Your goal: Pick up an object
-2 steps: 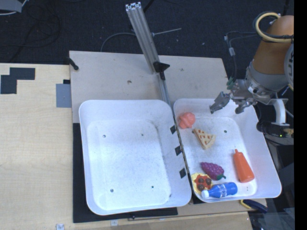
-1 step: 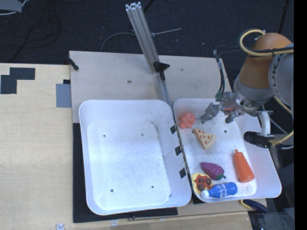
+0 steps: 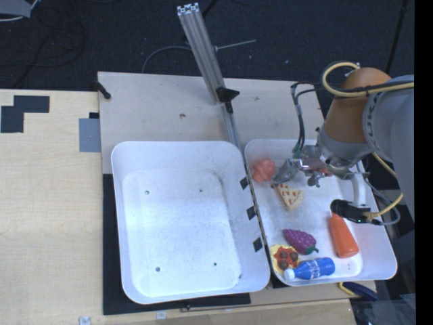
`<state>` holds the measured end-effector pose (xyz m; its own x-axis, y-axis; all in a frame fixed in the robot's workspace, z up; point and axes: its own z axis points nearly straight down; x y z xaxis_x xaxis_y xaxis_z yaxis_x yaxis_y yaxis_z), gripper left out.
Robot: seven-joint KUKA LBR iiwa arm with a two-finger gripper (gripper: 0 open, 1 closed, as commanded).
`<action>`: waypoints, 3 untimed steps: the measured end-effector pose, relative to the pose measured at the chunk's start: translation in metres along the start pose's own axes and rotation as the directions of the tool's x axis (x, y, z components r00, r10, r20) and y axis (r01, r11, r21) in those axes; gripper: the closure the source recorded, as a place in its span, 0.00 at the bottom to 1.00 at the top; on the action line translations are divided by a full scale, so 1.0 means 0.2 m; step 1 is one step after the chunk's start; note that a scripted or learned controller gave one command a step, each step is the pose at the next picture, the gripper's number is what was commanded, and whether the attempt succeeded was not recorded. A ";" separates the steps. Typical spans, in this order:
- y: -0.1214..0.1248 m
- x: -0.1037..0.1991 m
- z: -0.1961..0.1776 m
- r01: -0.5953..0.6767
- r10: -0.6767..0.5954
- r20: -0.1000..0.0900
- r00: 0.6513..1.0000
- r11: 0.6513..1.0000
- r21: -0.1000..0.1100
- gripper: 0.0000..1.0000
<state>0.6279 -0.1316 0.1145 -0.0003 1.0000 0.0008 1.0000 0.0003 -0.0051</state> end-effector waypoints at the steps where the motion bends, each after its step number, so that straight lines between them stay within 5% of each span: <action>1: 0.00 0.00 0.12 0.000 0.000 0.001 1.000 1.000 -0.003 0.00; 2: 0.00 0.00 0.07 -0.001 0.001 0.001 1.000 1.000 -0.004 1.00; 3: 0.04 -0.01 -0.23 0.000 0.000 0.002 1.000 1.000 -0.009 1.00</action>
<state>0.6361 -0.1341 0.1602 -0.0001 1.0000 -0.0008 1.0000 0.0001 0.0044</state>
